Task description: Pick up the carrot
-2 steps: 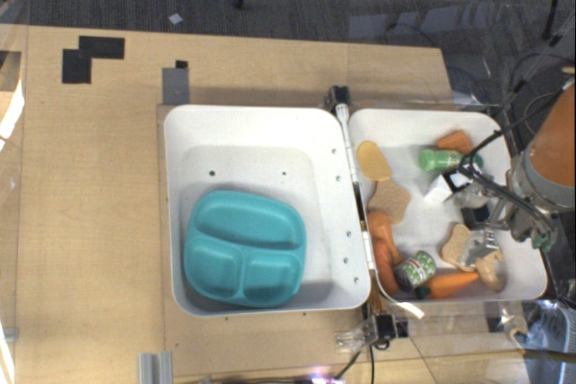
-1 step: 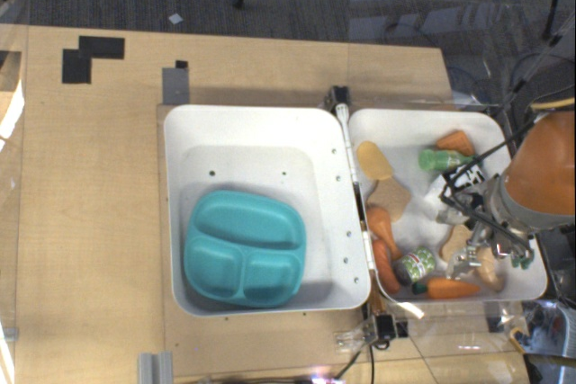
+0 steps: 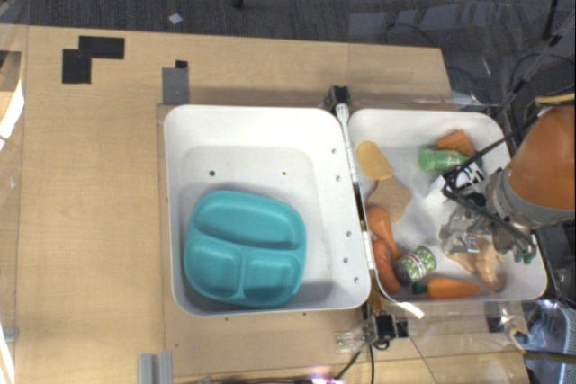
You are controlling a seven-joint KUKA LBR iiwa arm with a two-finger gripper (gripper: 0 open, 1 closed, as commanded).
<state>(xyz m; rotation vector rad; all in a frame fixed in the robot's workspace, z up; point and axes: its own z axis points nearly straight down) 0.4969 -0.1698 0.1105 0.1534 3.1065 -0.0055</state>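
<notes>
Along the right bin's (image 3: 414,120) front wall lies a long orange carrot (image 3: 452,288), pointing right. Two more orange carrot-like pieces (image 3: 382,236) lie against that bin's left wall, and another orange piece (image 3: 456,141) sits at the back. My gripper (image 3: 466,235) hangs low over the right half of this bin, just above and behind the front carrot, over a tan object (image 3: 483,262). I see nothing orange in the gripper.
A green bottle (image 3: 439,160), a green can (image 3: 416,264) and a yellowish flat piece (image 3: 373,161) share the right bin. The left bin (image 3: 252,126) holds a teal divided tray (image 3: 244,246). A black cable crosses from the arm toward the bottle.
</notes>
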